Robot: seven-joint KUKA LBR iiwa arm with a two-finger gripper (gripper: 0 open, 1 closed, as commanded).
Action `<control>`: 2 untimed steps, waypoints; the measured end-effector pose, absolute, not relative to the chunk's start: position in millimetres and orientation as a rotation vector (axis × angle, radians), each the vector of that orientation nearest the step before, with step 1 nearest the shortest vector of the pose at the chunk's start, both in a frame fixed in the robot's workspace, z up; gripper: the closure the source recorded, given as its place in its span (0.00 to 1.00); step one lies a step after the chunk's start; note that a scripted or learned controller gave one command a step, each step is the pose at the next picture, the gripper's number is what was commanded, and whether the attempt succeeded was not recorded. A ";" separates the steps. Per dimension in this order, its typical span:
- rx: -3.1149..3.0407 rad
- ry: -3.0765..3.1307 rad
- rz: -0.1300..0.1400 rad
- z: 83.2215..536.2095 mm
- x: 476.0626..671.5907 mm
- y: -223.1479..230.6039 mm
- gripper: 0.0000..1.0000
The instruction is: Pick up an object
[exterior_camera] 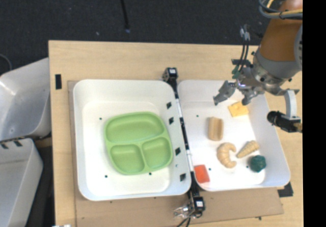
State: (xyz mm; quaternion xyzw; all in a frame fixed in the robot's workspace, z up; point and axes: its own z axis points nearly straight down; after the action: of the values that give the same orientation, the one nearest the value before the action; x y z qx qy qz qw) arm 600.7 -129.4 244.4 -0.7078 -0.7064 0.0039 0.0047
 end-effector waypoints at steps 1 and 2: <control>-2.222 -2.222 -0.002 251.9 603.1 -129.2 0.00; -2.222 -2.221 0.004 207.3 605.4 -137.4 0.00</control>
State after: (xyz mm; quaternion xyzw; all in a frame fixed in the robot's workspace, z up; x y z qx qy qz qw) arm 605.4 -137.4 207.3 -0.7073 -0.7069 0.0013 0.0000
